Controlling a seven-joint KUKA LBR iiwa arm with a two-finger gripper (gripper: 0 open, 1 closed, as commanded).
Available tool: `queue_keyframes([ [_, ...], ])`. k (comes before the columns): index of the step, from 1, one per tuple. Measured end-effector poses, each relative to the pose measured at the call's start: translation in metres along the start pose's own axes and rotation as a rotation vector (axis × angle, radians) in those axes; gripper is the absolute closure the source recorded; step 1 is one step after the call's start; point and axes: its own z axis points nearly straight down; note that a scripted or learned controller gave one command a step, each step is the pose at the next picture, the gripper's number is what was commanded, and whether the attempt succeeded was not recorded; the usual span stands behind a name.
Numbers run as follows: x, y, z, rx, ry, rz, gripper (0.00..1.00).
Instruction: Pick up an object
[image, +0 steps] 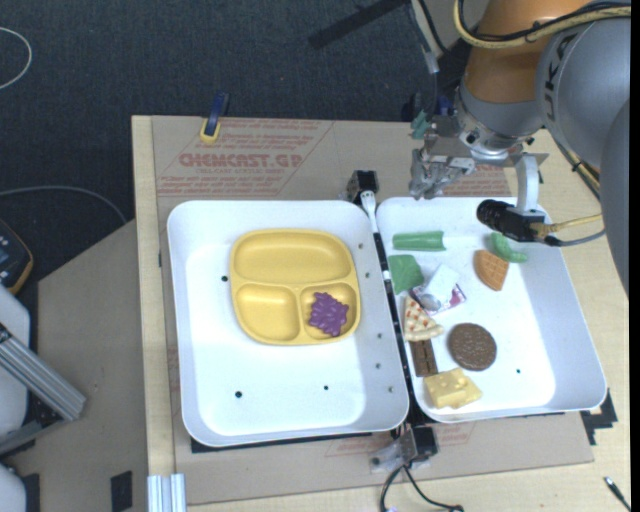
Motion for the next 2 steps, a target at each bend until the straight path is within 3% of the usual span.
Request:
queue_keyframes([
  [1, 0.052, 0.003, 0.022, 0.006, 0.001, 0.001, 1.00],
  [2, 0.077, -0.008, 0.011, 0.006, 0.002, 0.001, 1.00],
])
